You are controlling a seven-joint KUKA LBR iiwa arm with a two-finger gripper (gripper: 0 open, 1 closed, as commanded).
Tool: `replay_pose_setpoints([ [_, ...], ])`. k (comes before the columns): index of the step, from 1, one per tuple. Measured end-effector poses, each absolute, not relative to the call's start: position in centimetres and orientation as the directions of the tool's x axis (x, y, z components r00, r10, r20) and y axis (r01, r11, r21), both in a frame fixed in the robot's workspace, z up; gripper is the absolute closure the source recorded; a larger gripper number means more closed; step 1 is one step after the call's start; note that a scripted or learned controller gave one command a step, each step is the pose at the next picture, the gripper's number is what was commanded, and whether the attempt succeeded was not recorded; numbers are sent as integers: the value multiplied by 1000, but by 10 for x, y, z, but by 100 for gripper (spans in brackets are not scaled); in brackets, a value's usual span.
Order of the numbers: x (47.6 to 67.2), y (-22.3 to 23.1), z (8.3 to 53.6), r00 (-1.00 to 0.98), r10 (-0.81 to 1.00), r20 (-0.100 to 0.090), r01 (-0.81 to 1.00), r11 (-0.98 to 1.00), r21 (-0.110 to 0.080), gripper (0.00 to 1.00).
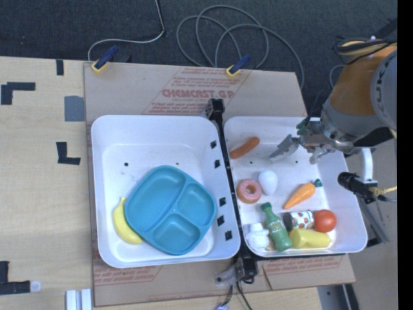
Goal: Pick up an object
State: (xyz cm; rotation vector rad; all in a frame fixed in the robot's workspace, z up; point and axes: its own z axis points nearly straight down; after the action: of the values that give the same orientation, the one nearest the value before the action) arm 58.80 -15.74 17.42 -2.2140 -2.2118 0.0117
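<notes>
In the right bin (352, 192), the carrot (299, 195) lies at about four o'clock from centre, just beside the tomato (325, 221) (both probably light, hard, slippery plastic). Grip it across its thick middle. At one o'clock the gripper (303, 148) hangs open, holding nothing.

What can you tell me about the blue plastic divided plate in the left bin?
The blue plastic divided plate is a glossy light blue, rounded at the corners, with three moulded compartments. It lies flat and turned at an angle on the floor of the left white bin, toward its front. Its left edge overlaps a yellow toy banana. Nothing sits on it.
</notes>
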Motion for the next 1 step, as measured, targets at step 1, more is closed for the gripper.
replay_pose_setpoints([
  [1,511,-180,129,4,1000,3,1000,-4,-10,0],
])
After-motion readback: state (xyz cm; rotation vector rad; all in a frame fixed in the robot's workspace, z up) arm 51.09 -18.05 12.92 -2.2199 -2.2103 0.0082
